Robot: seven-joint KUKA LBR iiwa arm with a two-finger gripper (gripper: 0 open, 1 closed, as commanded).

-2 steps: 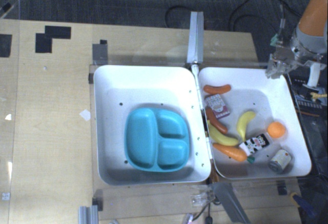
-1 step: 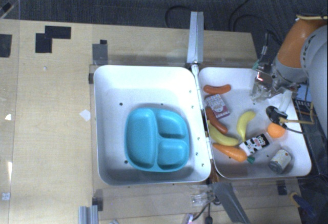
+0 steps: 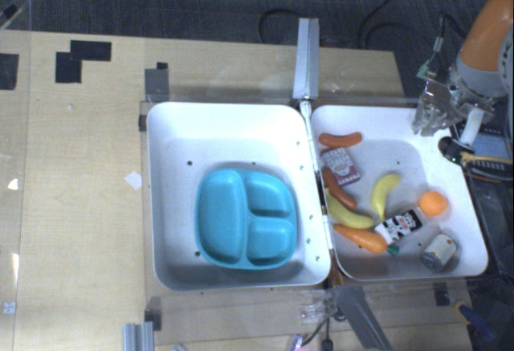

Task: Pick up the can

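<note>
The can (image 3: 438,251) lay on its side in the lower right corner of the right bin (image 3: 401,153), grey and apart from the other items. Just up and left of it sat a small black-and-white carton (image 3: 400,225), with an orange ball (image 3: 433,203) close above that. Left of the carton an orange carrot (image 3: 361,238) lay beside a yellow banana (image 3: 350,215), and a second banana (image 3: 384,193) stood nearly upright in the frame between them and the ball. Further toward the bin's left wall were a red sausage (image 3: 339,189), a small dark red packet (image 3: 341,165) and another sausage (image 3: 340,139) near the top. The pincer (image 3: 438,112) hung over the bin's upper right corner, well apart from the can, gripping nothing; how far it was open could not be told. The left bin (image 3: 173,132) held a blue divided tray (image 3: 245,217), both bins resting on the pale table (image 3: 72,181).
</note>
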